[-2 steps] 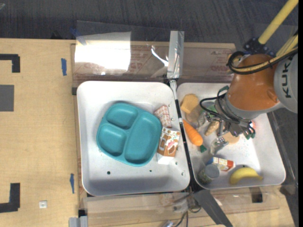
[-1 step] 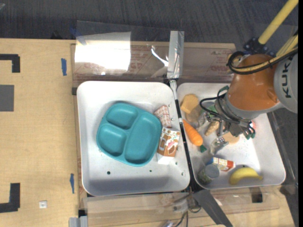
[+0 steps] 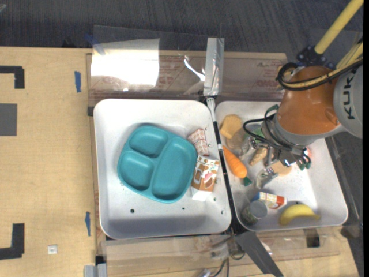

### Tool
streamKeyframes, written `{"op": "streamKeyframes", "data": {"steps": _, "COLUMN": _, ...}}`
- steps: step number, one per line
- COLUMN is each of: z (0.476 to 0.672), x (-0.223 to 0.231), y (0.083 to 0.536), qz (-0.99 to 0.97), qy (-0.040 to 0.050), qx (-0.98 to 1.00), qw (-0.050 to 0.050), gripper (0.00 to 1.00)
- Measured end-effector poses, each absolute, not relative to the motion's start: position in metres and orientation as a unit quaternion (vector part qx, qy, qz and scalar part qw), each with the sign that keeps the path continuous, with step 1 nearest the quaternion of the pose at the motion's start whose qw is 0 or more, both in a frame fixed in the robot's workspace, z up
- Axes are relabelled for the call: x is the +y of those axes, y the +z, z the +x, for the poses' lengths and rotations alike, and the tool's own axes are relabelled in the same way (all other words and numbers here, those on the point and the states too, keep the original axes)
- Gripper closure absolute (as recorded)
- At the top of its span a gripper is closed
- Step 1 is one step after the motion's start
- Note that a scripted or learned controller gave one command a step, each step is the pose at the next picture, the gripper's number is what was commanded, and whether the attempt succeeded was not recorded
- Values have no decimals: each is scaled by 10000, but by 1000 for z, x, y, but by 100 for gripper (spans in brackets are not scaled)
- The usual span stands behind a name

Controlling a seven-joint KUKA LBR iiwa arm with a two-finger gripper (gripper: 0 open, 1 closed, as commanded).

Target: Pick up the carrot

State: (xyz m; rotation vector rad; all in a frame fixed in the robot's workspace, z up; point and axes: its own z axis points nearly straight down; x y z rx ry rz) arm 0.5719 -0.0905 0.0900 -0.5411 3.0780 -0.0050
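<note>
The carrot (image 3: 235, 163) is seen lying at the left side of the right bin (image 3: 334, 172), beside the divider. The gripper (image 3: 272, 165) is positioned just right of it; whether it is apart or together cannot be told.

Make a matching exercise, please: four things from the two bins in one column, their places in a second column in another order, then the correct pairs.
Things:
1. carrot
2. banana
3. teal divided plate
4. gripper

Places:
A. near right corner of the right bin
B. middle of the left bin
C. left side of the right bin, by the divider
D. above the middle of the right bin

Pairs: 1-C, 2-A, 3-B, 4-D
</note>
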Motion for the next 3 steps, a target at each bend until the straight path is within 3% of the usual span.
{"op": "streamKeyframes", "data": {"steps": 3, "z": 572, "x": -90, "y": 90, "qz": -1731, "qy": -16, "qx": 9849, "qw": 82, "gripper": 0}}
